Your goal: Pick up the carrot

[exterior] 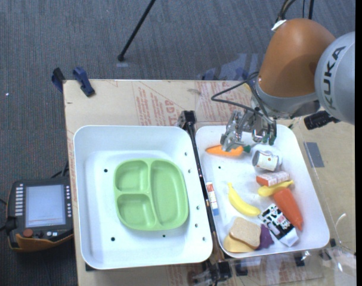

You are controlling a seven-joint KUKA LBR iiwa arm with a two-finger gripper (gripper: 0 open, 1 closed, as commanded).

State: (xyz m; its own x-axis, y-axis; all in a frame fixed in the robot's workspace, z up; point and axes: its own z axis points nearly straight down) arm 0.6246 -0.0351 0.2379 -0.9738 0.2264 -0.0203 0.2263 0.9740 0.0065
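A small orange carrot (223, 151) with a green tip lies at the top left of the right bin (309, 177). My gripper (250, 138) hovers just above and to the right of it, its fingers spread open. The left finger (231, 138) ends right at the carrot's upper edge, and nothing sits between the fingers. A larger orange carrot-shaped toy (290, 208) lies lower right in the same bin.
The right bin also holds a white cup (266, 159), a yellow banana (242, 201), a toast slice (246, 232), a black-and-white carton (278, 222) and a small box (272, 179). The left bin (91, 231) holds a green divided plate (151, 194). A pendant (40, 210) lies at the left.
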